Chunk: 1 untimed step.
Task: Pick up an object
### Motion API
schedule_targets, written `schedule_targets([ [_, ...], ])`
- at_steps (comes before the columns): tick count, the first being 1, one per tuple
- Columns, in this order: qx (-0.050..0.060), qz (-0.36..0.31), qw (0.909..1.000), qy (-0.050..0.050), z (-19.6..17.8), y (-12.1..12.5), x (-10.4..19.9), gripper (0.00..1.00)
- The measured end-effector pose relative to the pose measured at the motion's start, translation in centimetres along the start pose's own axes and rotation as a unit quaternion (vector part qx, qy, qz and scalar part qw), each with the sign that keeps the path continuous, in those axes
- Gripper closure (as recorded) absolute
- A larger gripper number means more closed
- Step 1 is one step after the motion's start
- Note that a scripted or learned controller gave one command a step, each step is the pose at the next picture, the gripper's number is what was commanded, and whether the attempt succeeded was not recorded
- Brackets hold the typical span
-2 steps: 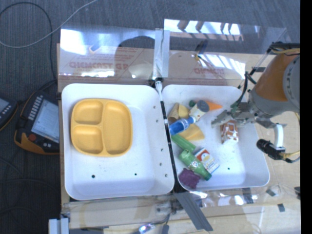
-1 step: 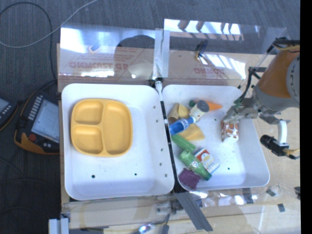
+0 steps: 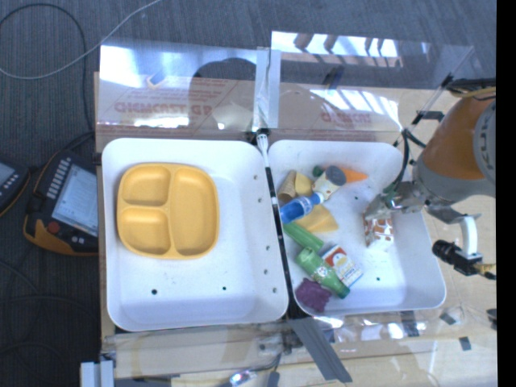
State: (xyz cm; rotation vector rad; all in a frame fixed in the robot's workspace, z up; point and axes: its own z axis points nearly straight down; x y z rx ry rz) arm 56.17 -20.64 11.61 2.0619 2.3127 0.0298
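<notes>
Camera view: left bin [image 3: 193, 301] holds yellow tray [image 3: 168, 210]; end effector [image 3: 379, 214] state unclear

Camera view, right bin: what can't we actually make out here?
- gripper: fingertips merge with the crinkled packet beneath; contact or grasp unreadable, too small and blurred.
- Packet print: too small to read.
- Purple item: partly under the green bottle, at the rim of the right bin; shape unclear.
- Arm: cut off by the frame's right edge.
- Clutter near the divider: overlapping pieces hide each other's outlines.
</notes>
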Motion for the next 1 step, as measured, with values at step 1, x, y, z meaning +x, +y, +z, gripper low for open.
schedule_targets([
  [1,0.023,0.058,0.9981,0.006,-10.61,10.21,4.32,1.0],
])
